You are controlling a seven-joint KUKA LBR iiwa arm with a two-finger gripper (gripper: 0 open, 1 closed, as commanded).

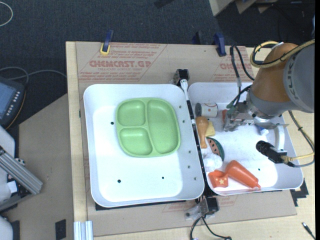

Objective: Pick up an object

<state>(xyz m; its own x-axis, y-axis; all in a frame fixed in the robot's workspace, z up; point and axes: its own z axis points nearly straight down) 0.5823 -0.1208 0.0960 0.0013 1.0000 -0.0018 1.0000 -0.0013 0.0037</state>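
Brown-papered bench (140,59), dark carpet (75,9). We find the orange tapered plastic carrot (243,175) in the right white bin (245,146), long axis diagonal, tip pointing lower right. Gripper (234,120) beyond it; we cannot tell its opening.

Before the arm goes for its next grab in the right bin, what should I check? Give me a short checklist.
1. Gripper over the right bin: ok.
2. Gripper free of any load: cannot tell.
3. Orange carrot toy lying with open floor beside it: ok.
4. Watermelon slice crowded against neighbours by the bin wall: not ok.
5. Green plate sits in the left bin, out of the way: ok.
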